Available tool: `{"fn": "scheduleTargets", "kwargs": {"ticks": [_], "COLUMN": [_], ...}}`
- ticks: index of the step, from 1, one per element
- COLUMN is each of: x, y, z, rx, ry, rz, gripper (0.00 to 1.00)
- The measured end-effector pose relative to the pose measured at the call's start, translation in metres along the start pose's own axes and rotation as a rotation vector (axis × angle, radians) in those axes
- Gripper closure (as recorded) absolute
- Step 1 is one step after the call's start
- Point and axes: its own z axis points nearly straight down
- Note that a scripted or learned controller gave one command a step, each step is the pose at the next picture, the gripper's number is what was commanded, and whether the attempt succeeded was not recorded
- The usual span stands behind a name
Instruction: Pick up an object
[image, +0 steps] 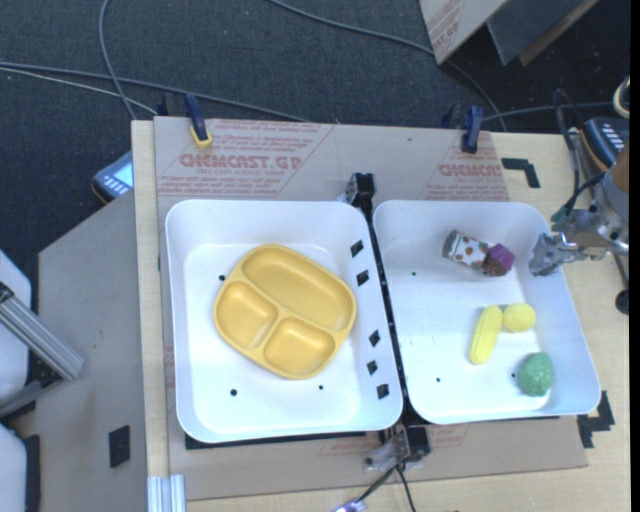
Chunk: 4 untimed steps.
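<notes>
- the corn cob (486, 334), yellow, lies in the right bin (430, 385), its long axis running near-vertical in the view, the top end tilted a little to the right.
- a yellow lemon-like ball (519, 318) touches the cob's upper right side; a green broccoli-like lump (535, 374) sits below and to the right of them, near the bin's lower right corner.
- a small can-like toy (465, 248) with a purple piece (498, 260) against its right end lies in the upper part of the same bin, its long axis roughly left to right.
- the gripper (548, 256) is at the right bin's right rim, level with the purple piece and just to its right (i cannot tell how its fingers stand; nothing shows between them).
- the cob lies below and left of the gripper, apart from it.
- the left bin (190, 300) holds a yellow three-part plate (285, 310), set at a slant.
- both bins sit on a counter (160, 440).
</notes>
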Motion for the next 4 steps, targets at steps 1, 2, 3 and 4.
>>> {"fn": "scheduleTargets", "kwargs": {"ticks": [1,2,3,4], "x": [0.0,0.055,0.103,0.162], "y": [0.002,-0.002,0.002,0.004], "z": [-0.051,-0.059,-0.048,-0.037], "rx": [0.0,0.008,0.009,0.01], "ry": [-0.001,0.005,0.006,0.006], "rz": [0.0,-0.005,-0.004,-0.005], "gripper": [1.0,1.0,1.0,1.0]}}
